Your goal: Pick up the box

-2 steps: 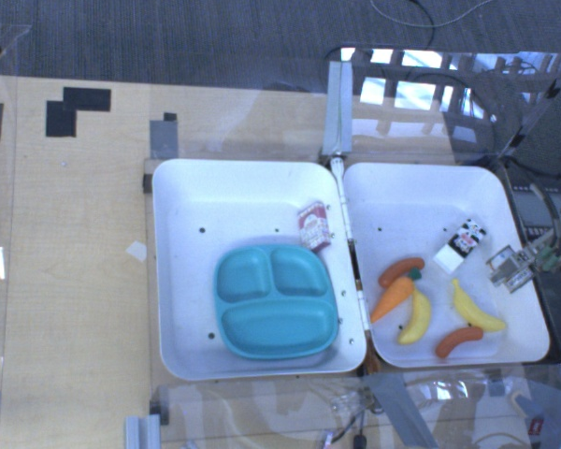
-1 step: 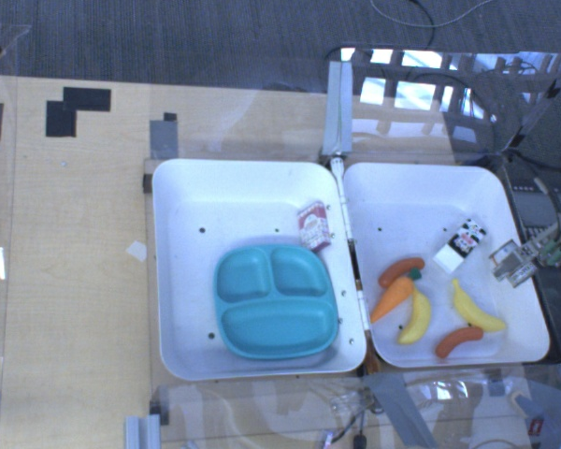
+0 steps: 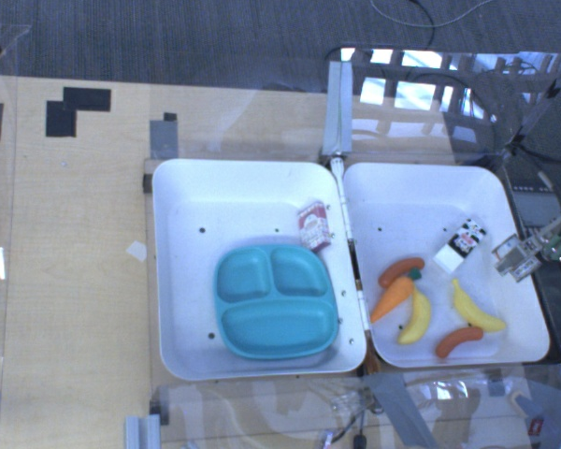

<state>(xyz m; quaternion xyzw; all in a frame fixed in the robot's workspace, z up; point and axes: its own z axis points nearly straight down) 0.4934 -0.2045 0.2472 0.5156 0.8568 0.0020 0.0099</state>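
A small white box with a black printed end (image 3: 460, 244) lies in the right bin (image 3: 421, 190), towards its right side. My gripper (image 3: 516, 258) hangs over that bin's right rim, a short way right of this box and apart from it, with nothing seen in its grasp. A second small box, red and white (image 3: 313, 225), lies in the left bin (image 3: 187, 251) against its right wall, just above the teal plate.
A teal divided plate (image 3: 276, 302) takes up the lower middle of the left bin. In the right bin lie a carrot (image 3: 393, 298), two bananas (image 3: 415, 318) (image 3: 475, 311) and two sausages (image 3: 401, 270) (image 3: 458, 341), all below the white box.
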